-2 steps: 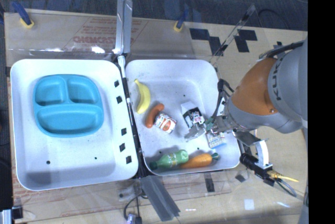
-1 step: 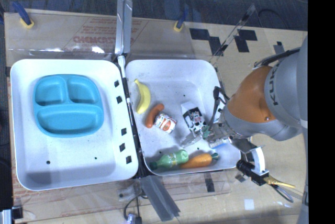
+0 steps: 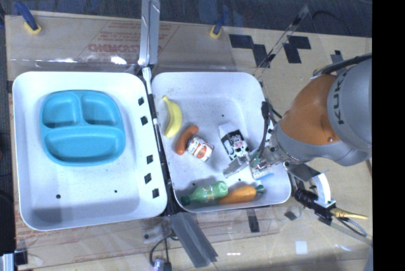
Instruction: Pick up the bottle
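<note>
Two shallow white bins side by side: left bin [image 3: 19, 156], right bin [image 3: 209, 77]. In the left bin, one blue plate [image 3: 81, 126] with three compartments, lying flat toward the far-left part of the floor.

In the right bin, five loose things, one of each kind. One green bottle [image 3: 205, 192], lying on its side along the near wall, near the near-left corner. One orange carrot [image 3: 242, 194], also lying flat against that near wall, end to end with the bottle and touching it or nearly so. One yellow banana [image 3: 172, 116] close to the left wall. One reddish sausage [image 3: 186, 139] just below the banana, its upper end at the banana's lower tip. One small red-and-white can [image 3: 200, 149], tipped over, right beside the sausage.

One grey arm [image 3: 316, 121] with its orange band, reaching in over the right bin's right wall. One gripper [image 3: 243, 159], low over the bin floor right of the can and above the carrot, apart from the bottle. Whether clenched or released: cannot tell. Nothing visibly grasped.
</note>
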Motion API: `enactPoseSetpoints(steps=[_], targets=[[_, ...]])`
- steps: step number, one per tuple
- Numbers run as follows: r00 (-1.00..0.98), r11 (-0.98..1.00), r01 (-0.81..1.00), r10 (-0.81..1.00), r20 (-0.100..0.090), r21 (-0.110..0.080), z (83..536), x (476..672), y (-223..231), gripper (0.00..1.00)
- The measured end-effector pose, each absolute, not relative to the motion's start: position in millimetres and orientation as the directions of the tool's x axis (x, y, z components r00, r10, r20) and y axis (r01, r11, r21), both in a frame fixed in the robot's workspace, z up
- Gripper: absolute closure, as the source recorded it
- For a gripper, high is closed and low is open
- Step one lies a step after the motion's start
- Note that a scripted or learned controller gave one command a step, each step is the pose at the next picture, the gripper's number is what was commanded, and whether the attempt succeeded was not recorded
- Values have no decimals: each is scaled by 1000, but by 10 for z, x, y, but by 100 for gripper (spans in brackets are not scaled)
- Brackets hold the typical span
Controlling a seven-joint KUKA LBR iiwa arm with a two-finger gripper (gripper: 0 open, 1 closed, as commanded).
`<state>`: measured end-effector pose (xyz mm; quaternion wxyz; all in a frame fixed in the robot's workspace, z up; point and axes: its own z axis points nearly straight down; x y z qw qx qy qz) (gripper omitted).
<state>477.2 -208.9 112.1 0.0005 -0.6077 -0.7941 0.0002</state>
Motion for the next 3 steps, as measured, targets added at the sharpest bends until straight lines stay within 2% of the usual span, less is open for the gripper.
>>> enactPoseSetpoints(steps=[1,2,3], targets=[[-269,269,963,963,3,-2,918,4773,-2086,0],[-362,362,932,932,1,-1,1183,4829,-1875,0],[-383,383,924,924,3,-2,1028,4802,-2098,0]])
